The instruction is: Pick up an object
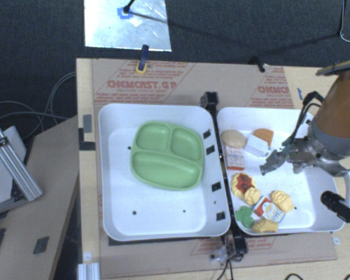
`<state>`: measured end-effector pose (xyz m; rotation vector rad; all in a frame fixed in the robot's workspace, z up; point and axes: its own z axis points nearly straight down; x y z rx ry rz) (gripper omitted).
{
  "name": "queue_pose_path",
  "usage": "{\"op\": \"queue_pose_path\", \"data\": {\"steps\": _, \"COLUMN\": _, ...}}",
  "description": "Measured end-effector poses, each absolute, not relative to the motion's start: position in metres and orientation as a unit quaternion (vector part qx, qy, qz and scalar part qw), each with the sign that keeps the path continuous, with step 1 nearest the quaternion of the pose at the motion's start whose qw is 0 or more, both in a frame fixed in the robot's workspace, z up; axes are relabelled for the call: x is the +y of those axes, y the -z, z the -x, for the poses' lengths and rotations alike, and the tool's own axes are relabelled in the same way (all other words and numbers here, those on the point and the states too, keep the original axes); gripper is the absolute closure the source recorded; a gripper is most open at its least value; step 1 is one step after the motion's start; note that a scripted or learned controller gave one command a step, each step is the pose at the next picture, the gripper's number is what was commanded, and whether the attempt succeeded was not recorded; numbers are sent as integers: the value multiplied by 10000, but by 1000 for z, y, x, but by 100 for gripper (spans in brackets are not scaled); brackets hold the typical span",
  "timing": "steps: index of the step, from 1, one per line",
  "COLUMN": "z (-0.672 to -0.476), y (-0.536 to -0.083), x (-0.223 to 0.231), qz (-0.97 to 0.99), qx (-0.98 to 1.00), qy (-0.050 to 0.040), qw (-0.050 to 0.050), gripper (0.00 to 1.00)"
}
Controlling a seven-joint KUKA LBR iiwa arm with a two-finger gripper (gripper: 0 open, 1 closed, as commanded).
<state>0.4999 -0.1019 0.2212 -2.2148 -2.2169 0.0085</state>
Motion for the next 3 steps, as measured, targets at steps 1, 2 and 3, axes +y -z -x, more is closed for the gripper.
{"op": "queue_pose_path", "data": {"steps": 1, "z": -502, "y": -226, "x": -102, "qz": 7059, "qx": -7083, "qy": 5, "qw": -4, "gripper": 0}}
{"op": "queue_pose_path", "data": {"steps": 2, "z": -508, "y": -175, "x": -109, "qz": 7069, "qx": -7074, "qy": -9, "qw": 14, "gripper": 0}}
{"op": "queue_pose_path", "data": {"steps": 3, "z": -499, "y": -117, "x": -107, "qz": 7069, "qx": -7073, "qy": -11, "qw": 22, "gripper": 0}}
